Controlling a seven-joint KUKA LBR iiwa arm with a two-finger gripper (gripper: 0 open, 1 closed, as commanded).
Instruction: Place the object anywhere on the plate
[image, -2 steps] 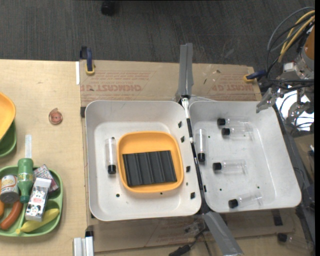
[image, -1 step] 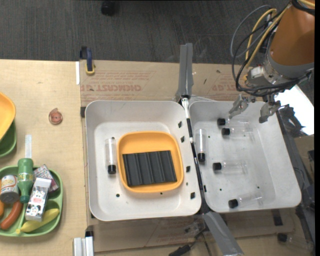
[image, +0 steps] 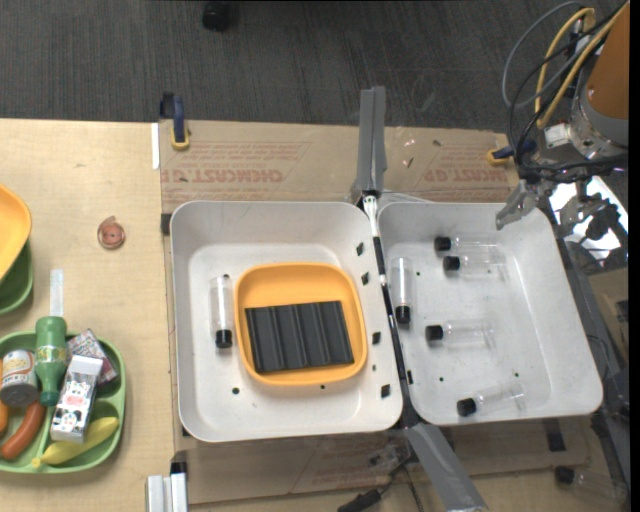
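An orange plate (image: 298, 282) lies in the left bin (image: 190, 400), and a black ridged block (image: 300, 335) rests on it. A clear tube with a black cap (image: 221, 312) lies beside the plate on its left. In the right bin (image: 570, 380) lie several more capped clear tubes: one along the left wall (image: 400, 290), two near the back (image: 470, 252), one in the middle (image: 460, 331) and one at the front (image: 490, 403). My gripper (image: 517, 205) hangs over the right bin's back right corner, well apart from every tube.
Yellow and blue cables (image: 550, 60) loop around the arm at the top right. A grey divider post (image: 371, 140) stands behind the gap between the bins. A green tray of toy food (image: 60, 400) sits on the wooden table to the left.
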